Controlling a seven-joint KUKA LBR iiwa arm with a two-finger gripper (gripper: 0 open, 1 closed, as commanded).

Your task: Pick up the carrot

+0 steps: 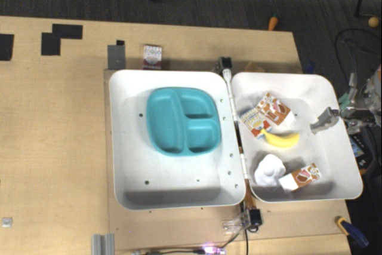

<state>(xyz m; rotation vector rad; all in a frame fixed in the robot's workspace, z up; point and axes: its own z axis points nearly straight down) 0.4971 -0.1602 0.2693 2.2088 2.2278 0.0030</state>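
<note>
Gripper (325, 119) hovers over right bin's (337, 187) right side, near banana (282, 139); its grip state cannot be told

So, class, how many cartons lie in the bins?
2, both in the right bin: one carton above the banana, another carton near its lower edge. More may be hidden.

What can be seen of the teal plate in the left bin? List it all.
The teal plate is a rounded-rectangle divided tray that looks like matte plastic, with one long compartment on its left and two smaller ones on its right. It lies flat, right side up, on the floor of the left bin, toward the far side. Nothing sits in it or touches it.
</note>
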